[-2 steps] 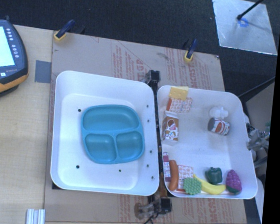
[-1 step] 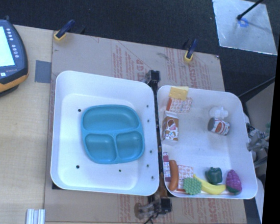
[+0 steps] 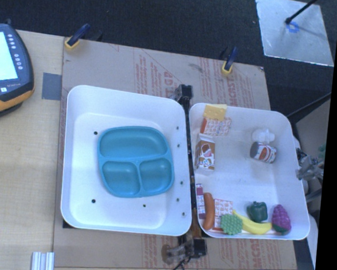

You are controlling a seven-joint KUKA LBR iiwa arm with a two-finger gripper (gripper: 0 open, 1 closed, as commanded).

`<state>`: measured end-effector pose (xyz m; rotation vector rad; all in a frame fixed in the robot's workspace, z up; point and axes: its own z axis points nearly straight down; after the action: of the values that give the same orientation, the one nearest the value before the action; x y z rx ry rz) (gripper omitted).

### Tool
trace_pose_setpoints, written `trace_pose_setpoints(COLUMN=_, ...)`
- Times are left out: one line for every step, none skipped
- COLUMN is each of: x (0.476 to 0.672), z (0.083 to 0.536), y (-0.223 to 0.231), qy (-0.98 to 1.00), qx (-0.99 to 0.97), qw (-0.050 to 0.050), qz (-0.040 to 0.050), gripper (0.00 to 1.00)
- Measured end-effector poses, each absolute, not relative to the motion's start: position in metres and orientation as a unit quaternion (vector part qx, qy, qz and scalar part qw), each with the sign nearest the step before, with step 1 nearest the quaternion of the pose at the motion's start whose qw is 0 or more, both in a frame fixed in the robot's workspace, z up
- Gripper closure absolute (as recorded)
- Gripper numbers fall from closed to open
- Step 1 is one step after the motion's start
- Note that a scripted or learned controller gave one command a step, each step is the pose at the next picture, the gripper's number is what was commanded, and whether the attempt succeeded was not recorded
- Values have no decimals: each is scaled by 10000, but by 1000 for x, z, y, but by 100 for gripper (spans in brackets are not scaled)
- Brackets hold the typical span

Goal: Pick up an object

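The tool (image 3: 310, 168) sat at the outer rim of the right bin (image 3: 282, 181), a grey metal shape partly cut off by the picture's edge. Whether it was open or closed could not be told. Nothing was seen in its grip, and it seemed to touch nothing but perhaps the rim, which was too blurred to judge.

Every pickable thing lay in that same bin. Nearest the tool was a brown and white can (image 3: 263, 151), lying just inside the bin and apart from the tool. Below the tool, along the near wall, were purple grapes (image 3: 281, 219), a green pepper (image 3: 257, 210), a banana (image 3: 255, 228) and a green knobbly toy (image 3: 231, 223), the last touching the banana. Farther from the tool, by the bin's opposite wall, lay a sausage (image 3: 208, 211), a brown carton (image 3: 206, 154), a printed packet (image 3: 217, 128) and a yellow block (image 3: 215, 111).

Beyond them, well apart from the tool, the left bin (image 3: 78, 152) held a blue tray (image 3: 135, 161). Both bins rested on the desk (image 3: 17, 164).
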<state>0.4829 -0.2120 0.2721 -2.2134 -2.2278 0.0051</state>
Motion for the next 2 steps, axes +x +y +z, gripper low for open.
trace_pose_setpoints(x=476, z=275, y=-211, qy=-7089, qx=-7053, qw=24, qz=11, gripper=100)
trace_pose_setpoints(x=476, z=273, y=-211, qy=-7091, qx=-7051, qw=29, qz=17, gripper=100)
